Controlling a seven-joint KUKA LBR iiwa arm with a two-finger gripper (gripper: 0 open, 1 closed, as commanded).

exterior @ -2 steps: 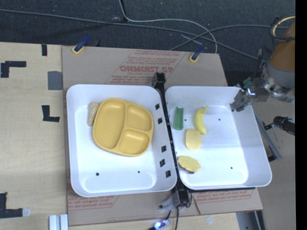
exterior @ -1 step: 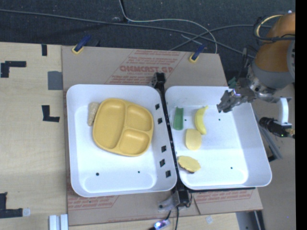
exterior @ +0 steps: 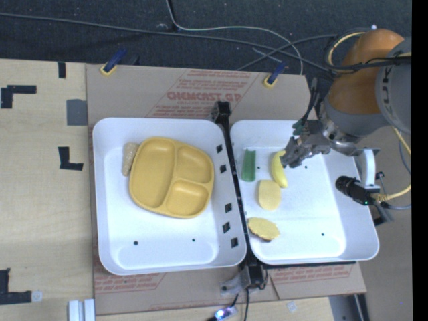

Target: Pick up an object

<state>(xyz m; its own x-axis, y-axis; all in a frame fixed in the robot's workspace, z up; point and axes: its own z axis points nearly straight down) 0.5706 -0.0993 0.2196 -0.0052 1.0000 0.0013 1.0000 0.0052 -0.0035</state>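
banana (exterior: 278,170): small and yellow, lying in the right bin (exterior: 334,246) near its upper middle, long axis running up and down the view; the likeliest target, since the gripper is right at it
gripper (exterior: 294,154): at the banana's upper right end, apparently touching or just above it; whether the claw is open or closed I cannot tell, and nothing shows the banana held
neighbours: green piece (exterior: 249,165) just left of the banana; pale yellow piece (exterior: 269,195) just below it; a crinkled yellow piece (exterior: 263,229) further down
step in hand: judged as closing in for the grasp; to do it well, centre over the banana's middle, not its tip; straddle the narrow width; keep off the 2 near neighbours
left bin (exterior: 110,199): yellow tray (exterior: 171,177) over a tan piece (exterior: 128,158); well apart from the work
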